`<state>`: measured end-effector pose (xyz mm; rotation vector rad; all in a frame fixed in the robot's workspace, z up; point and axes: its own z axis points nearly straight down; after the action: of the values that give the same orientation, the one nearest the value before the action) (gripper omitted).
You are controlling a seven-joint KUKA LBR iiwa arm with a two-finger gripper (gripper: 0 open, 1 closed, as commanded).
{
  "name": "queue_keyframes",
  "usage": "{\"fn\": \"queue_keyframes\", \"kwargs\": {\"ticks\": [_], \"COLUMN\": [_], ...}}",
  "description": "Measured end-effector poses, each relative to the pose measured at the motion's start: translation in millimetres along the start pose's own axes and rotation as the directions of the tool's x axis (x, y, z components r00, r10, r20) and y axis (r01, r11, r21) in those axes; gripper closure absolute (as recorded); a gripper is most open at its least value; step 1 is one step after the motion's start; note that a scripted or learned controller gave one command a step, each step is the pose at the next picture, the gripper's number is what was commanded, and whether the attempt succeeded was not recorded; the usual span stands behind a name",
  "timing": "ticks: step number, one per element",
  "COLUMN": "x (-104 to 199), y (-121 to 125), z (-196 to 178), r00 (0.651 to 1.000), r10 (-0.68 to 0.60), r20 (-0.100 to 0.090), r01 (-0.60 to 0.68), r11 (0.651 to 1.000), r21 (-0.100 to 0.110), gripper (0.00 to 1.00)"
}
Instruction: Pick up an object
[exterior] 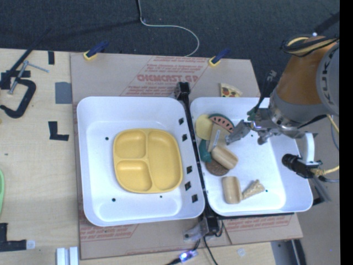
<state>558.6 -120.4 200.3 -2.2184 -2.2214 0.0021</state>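
yellow tray (148,160), white bins (91,148), tan bread roll (231,189).

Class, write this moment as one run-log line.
gripper: over right bin | nearest: bread roll | grasp: none seen | left bin: yellow tray

The cardboard sheet (165,76) under the bins reads "CHEMCAST" in red.

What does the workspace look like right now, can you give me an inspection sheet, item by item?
Surface: wooden bench under a cardboard sheet.
Job's things: right bin holds toy food, including a bread roll and watermelon slice.
Clutter: yellow divided plate in left bin; pizza slice on cardboard.
Grippers: gripper over the right bin, holding nothing visible.
Cables: white cable behind.
Surroundings: black clamp at left.
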Motion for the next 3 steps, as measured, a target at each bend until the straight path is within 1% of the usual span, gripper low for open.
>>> {"fn": "queue_keyframes", "kwargs": {"ticks": [1,2,3], "x": [-3.7,25.1,24.0], "y": [-31.9,-65.2,-65.0], "z": [120.1,115.0,105.6], "r00": [1.0,1.0,1.0], "r10": [0.005,0.001,0.002], "r20": [0.0,0.002,0.002], "r01": [-0.005,-0.001,-0.002], "r11": [1.0,1.0,1.0], "r21": [-0.002,-0.005,-0.002], "gripper": [0.0,0.0,1.0]}}
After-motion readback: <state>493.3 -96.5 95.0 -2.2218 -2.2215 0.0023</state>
